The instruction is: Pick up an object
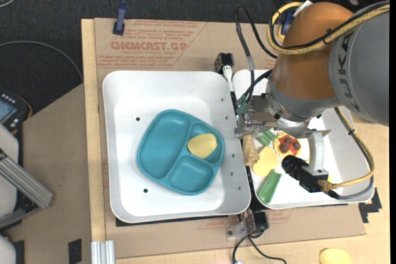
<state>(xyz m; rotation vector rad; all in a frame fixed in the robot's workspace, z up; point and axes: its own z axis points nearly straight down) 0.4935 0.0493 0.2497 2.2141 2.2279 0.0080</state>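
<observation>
In the right bin (pixel 346 198), a green stick-shaped piece (pixel 269 186), a pale yellow piece (pixel 266 163), a red and dark piece (pixel 288 145) and a tan piece (pixel 249 149) lie close together at the left side. My gripper (pixel 248 126) hangs low over that bin's left wall, just above the tan piece, mostly covered by the grey and orange wrist. The left bin (pixel 124 102) holds a teal divided plate (pixel 164 154). A yellow lemon-like thing (pixel 202 145) rests in the plate's right compartment.
The big arm body covers the right bin's back half. The wall between the two bins runs right beside my gripper. A blue clip (pixel 120 18) sits on the cardboard behind the left bin. A yellow thing (pixel 334 255) lies off the board at the bottom right.
</observation>
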